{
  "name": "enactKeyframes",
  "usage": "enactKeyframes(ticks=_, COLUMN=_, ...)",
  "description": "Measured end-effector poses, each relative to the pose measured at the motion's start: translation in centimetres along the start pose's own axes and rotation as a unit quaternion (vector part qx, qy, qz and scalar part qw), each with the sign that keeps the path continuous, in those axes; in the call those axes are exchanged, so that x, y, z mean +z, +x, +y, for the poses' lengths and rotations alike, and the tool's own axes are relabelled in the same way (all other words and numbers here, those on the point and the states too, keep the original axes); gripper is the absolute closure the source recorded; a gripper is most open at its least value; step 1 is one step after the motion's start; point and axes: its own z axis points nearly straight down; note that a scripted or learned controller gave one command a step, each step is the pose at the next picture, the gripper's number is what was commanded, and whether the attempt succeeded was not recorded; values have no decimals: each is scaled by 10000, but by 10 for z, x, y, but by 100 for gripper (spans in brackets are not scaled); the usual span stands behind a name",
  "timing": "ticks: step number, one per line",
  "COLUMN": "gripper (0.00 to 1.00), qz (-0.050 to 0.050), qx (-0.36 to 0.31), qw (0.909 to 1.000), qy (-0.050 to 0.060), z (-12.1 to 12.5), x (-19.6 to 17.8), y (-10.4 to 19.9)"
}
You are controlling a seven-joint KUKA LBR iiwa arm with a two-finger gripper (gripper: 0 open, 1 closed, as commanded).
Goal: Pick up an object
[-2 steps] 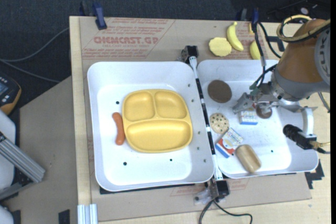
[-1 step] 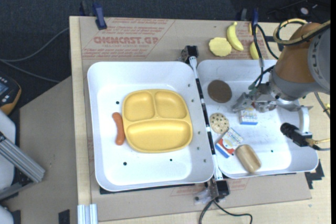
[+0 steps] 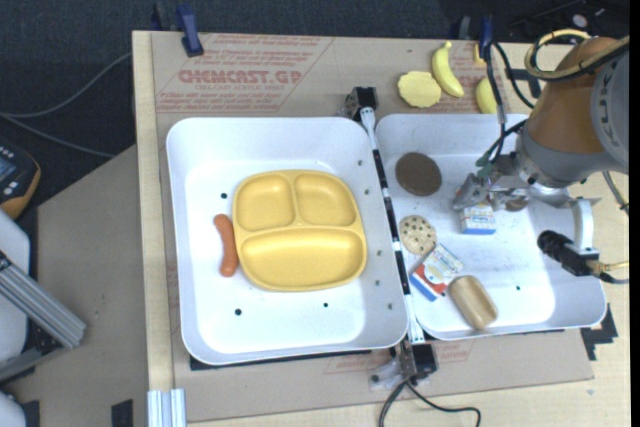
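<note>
From the slanted overhead camera view, a small white-and-blue rectangular packet (image 3: 480,220) is seen lying in the right white bin (image 3: 570,307), its long axis running roughly left to right across the frame. It lies directly under the grey two-finger claw (image 3: 487,194), touching or nearly touching its tips. Whether the claw is spread or pressed together cannot be told, as the metal parts blur together. The packet's upper edge is hidden by the claw, and the grey arm with its orange band (image 3: 570,115) is cut off at the right.
</note>
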Motion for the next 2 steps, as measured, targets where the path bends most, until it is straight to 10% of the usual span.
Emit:
enactKeyframes(ticks=1, gripper=100, qz=17, qx=-42, qw=10000, qy=-4, z=69, x=11, y=58)
enactKeyframes(ticks=2, gripper=100, qz=28, qx=-46, qw=10000, qy=-9, z=6, x=-97, y=135)
